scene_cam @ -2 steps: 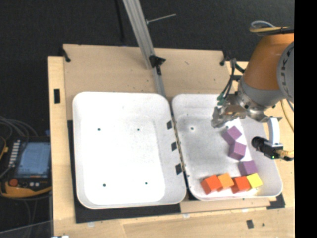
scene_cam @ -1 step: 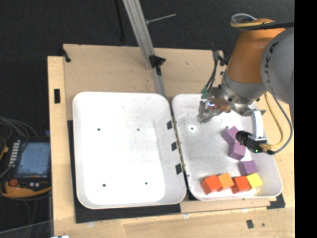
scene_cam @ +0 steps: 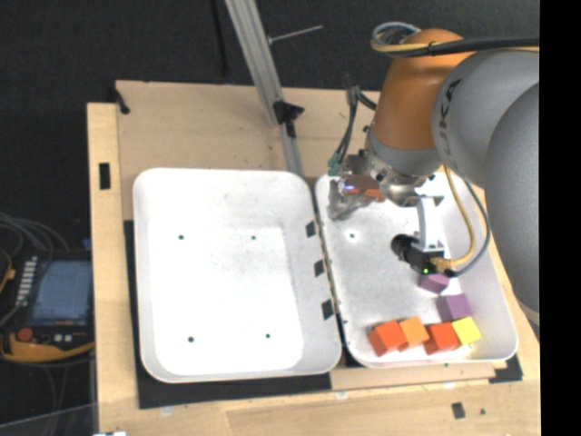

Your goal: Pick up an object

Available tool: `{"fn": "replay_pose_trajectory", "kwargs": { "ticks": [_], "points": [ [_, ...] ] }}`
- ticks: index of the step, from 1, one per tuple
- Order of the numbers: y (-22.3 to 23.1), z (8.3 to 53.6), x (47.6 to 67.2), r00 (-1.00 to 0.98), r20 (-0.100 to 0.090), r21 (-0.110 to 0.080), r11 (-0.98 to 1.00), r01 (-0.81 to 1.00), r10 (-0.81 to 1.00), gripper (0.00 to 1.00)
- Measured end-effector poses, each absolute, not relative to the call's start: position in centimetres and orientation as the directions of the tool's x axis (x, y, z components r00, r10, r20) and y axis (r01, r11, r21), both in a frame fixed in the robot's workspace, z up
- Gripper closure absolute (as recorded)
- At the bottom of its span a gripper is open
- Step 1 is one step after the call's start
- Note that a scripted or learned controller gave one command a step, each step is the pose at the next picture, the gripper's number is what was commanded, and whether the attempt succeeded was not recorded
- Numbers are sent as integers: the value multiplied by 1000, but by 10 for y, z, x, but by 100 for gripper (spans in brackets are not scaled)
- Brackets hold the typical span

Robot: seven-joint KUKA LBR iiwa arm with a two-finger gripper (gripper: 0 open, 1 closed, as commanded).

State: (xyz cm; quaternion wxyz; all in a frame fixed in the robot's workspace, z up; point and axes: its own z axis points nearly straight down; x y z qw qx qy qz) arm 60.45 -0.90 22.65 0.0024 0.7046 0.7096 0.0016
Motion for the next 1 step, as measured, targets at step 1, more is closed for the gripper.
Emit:
{"fn": "replay_pose_trajectory", "kwargs": {
  "ticks": [1],
  "points": [
    [43, 239, 612, -8, 2, 6, 8, 1000, 1000, 100]
  ]
}}
